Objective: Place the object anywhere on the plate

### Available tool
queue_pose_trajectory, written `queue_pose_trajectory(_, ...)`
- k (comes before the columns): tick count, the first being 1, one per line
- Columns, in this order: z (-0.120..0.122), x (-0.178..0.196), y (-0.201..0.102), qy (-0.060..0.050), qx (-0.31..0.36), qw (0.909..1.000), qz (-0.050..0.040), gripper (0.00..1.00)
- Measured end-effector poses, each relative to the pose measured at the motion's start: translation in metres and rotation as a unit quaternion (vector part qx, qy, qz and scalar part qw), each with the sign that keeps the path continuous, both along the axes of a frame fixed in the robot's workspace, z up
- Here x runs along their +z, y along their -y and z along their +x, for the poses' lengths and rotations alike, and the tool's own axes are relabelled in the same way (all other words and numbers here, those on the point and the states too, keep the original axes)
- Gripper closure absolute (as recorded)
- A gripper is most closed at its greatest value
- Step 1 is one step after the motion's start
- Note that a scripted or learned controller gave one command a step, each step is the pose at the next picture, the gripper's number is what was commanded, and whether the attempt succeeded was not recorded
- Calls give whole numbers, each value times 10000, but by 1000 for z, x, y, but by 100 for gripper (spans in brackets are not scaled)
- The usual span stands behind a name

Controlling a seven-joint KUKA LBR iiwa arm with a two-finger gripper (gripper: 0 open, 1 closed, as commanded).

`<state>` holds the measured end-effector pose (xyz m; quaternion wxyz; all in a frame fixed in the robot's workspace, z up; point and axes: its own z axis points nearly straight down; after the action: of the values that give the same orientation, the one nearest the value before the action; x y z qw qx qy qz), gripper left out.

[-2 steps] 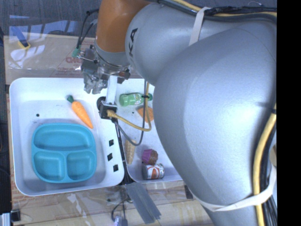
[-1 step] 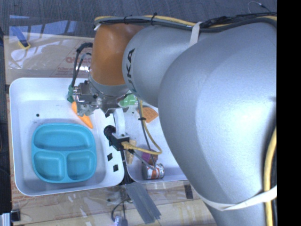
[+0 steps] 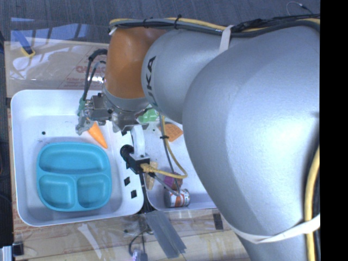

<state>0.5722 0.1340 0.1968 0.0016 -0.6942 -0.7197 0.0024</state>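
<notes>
The big grey KUKA arm fills the right half of the camera view, its rounded body covering most of the right-hand shallow white bin. Above the wrist sits the broad orange band, and black and yellow cables run along the arm's top edge.

The left-hand shallow white plastic bin lies beside it, the two bins meeting along a shared rim near the middle of the view. Inside the left bin rests a light blue plastic plate with three compartments, one long section across the far side and two smaller ones nearer the camera. It sits toward the bin's near corner.

The gripper hangs over the far part of the left bin, just beyond the plate's far rim. Whether it is clenched or released cannot be told from this angle, as the metal parts blur together.

A small orange carrot-shaped object lies tilted just below the gripper, its tip close to the plate's far edge but off the plate. Whether the gripper touches it cannot be told.

In the right bin, a small tin can lies on its side near the front wall, and an orange wedge-shaped piece and a green item peek out beneath the arm.
</notes>
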Motion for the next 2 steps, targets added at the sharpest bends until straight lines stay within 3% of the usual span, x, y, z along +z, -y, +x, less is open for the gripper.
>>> queue_pose_trajectory(1,18,-8,-20,11,-3051,9523,-10,0)
queue_pose_trajectory(2,5,69,33,15,-4791,8777,-11,0)
